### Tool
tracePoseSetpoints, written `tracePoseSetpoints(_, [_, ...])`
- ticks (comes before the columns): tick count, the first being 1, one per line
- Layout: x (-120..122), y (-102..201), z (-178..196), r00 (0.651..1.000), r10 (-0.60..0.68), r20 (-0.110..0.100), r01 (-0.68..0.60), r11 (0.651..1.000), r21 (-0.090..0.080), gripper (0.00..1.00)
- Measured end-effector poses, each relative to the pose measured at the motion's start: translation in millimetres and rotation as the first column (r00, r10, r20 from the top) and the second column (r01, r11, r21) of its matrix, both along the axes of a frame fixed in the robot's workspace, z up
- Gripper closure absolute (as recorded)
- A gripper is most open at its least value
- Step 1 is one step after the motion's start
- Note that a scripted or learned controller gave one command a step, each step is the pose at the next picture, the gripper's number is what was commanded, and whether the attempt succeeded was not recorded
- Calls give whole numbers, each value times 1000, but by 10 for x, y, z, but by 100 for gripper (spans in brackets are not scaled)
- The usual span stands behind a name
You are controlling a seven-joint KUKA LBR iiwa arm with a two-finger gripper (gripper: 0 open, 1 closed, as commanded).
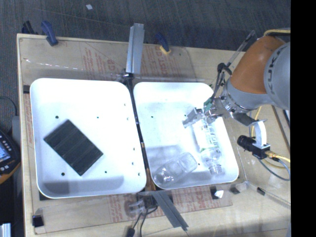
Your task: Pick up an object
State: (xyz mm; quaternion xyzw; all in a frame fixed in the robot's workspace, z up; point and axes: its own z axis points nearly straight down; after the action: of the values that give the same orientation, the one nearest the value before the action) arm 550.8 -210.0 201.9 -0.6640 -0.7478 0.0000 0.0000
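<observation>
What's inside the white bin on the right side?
The right bin holds two clear plastic things: a bottle lying near its right wall and a squat clear container by its front edge. The gripper covers a patch of the floor above the bottle.

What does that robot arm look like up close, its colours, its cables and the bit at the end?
The arm is rounded and bulky, grey with a broad orange band above the wrist. At its end sits the tool, a small metal part, grey and silvery, with a spot of green by its base. Thin dark cables loop around the wrist, and a yellow cable runs nearby.
</observation>
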Motion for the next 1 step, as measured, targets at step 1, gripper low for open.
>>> tracePoseSetpoints(1, [350,-2,-160,999,41,-2,-41,999,0,0])
